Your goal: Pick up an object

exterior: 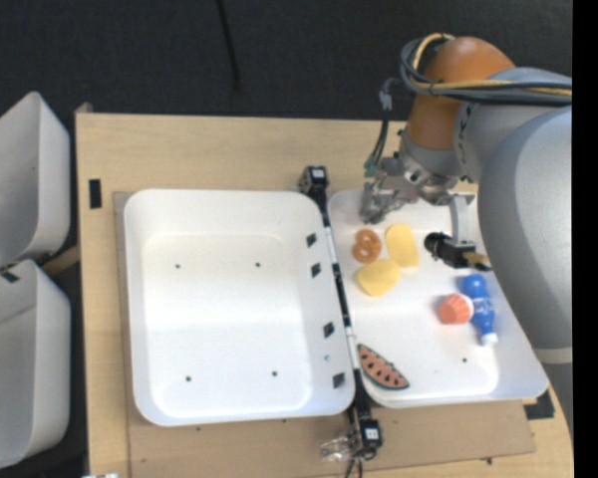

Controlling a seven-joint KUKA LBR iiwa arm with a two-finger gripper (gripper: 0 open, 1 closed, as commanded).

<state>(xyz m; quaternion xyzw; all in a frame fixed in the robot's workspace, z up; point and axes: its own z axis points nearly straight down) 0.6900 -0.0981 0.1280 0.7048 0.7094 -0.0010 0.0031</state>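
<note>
My gripper [381, 205] hangs over the far left corner of the right bin [429, 371], below the orange band of the wrist. Just in front of it lie a small orange-brown ring-shaped piece [367, 245] and a yellow piece [402, 245], side by side. A second yellow piece [379, 277] lies a little nearer. Toward the right of the bin an orange-red ball [454, 309] touches a blue bottle [479, 305]. At the bin's near left corner rests a watermelon slice [383, 366]. Nothing is seen held in the gripper.
The left bin [149, 386] stands beside the right one, with a shared rim carrying black clips [331, 267] between them. The grey arm body [538, 227] covers the right bin's far right side. White housings [20, 177] stand at the far left.
</note>
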